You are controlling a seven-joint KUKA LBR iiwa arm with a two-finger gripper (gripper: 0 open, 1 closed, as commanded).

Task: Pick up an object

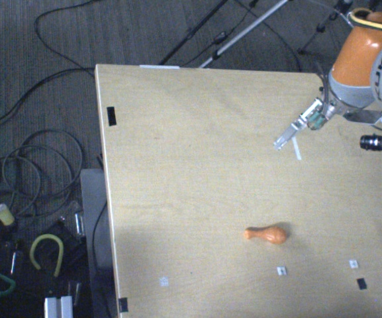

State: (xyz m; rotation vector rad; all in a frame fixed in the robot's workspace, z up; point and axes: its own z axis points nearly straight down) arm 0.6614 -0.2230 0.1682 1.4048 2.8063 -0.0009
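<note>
An orange, pear-shaped object (267, 234) lies on its side on the tan bench top (191, 177), in the lower right part, with its narrow end pointing left. My gripper (288, 147) hangs in the upper right, well above and slightly right of the object in the image. Its two thin fingers (282, 140) are spread apart and hold nothing. The grey arm with its orange band (359, 58) comes in from the right edge.
Small square markers (281, 270) dot the bench's lower right, and a black tab (111, 116) sits near its left edge. Cables and tools (38, 177) cover the floor to the left. Stand legs (257, 18) cross behind the far edge.
</note>
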